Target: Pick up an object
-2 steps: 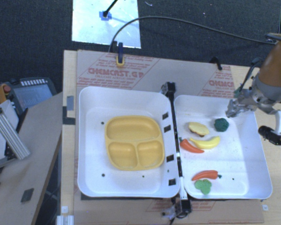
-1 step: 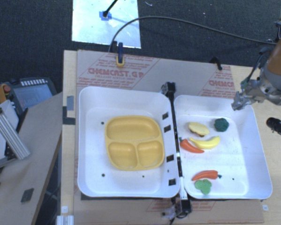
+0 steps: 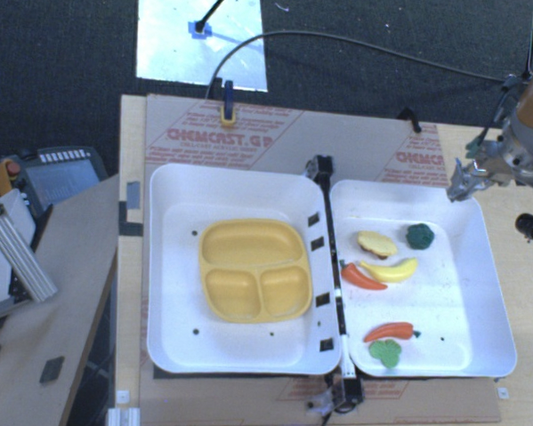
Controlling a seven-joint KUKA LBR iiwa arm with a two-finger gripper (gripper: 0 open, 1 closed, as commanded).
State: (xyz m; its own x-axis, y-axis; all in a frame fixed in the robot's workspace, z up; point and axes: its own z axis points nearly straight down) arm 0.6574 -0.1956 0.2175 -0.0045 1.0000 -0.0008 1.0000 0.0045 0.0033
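arm: enters from right, upper edge | tool (image 3: 465, 180): pointing down-left, nothing held

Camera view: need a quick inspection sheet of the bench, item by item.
Surface: two white bins side by side, left bin, right bin.
Job's things: in right bin, banana, dark green ball, two red peppers, broccoli, tan piece.
Clutter: yellow divided tray in left bin.
Grippers: gripper above right bin's far right corner, holding nothing.
Cables: black cable across the back.
Surroundings: pendant at left.
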